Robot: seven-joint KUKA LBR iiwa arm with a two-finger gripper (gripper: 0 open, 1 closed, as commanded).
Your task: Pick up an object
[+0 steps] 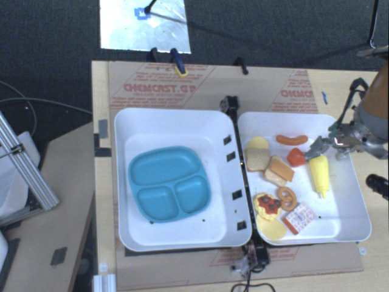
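The right bin [352, 218] holds several toy foods: a yellow corn cob [320, 175], a red piece [296, 157], an orange sausage [292, 140], a bread slice [258, 159], a tan wedge [279, 171], a pretzel [287, 196], a small pizza [267, 204], a yellow disc [271, 227] and a red-and-white packet [299, 218]. My gripper [329, 147] hangs over the bin's far right part, just above the top end of the corn cob and right of the red piece. It is open with nothing between its fingers.
The left bin [130, 132] holds a blue divided plate [170, 182]. A black hinge strip [238, 169] runs between the two bins. A silver sheet [144, 17] lies beyond the bench's far edge, and a metal frame [24, 169] stands at the left.
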